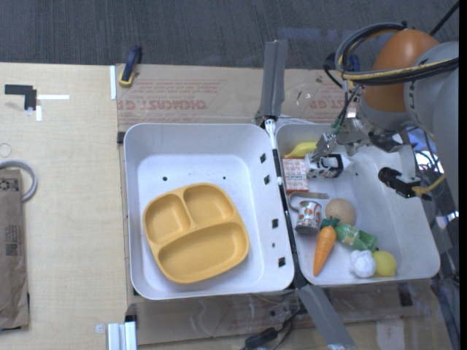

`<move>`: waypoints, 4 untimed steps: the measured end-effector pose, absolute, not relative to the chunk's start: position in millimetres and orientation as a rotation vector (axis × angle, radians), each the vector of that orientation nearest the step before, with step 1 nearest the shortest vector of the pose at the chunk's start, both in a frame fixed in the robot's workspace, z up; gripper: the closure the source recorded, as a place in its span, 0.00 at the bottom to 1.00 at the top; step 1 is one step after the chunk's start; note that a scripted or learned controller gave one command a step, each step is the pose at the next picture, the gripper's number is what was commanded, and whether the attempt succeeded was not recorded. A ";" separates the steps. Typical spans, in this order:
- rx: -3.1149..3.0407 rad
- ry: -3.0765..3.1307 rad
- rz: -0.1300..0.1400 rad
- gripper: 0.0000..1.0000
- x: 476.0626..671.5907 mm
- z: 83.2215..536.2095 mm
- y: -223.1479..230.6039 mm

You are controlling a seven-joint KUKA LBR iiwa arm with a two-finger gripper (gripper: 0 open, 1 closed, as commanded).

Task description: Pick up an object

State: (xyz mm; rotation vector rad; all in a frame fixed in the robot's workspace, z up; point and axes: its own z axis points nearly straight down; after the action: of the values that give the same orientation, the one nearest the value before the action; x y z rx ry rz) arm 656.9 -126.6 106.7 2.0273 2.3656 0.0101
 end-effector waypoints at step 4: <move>2.474 1.891 0.028 0.00 633.5 106.3 -115.4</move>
State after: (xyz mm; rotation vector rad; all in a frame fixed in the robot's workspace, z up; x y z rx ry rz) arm 633.5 -115.4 106.3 2.4745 1.8906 0.0283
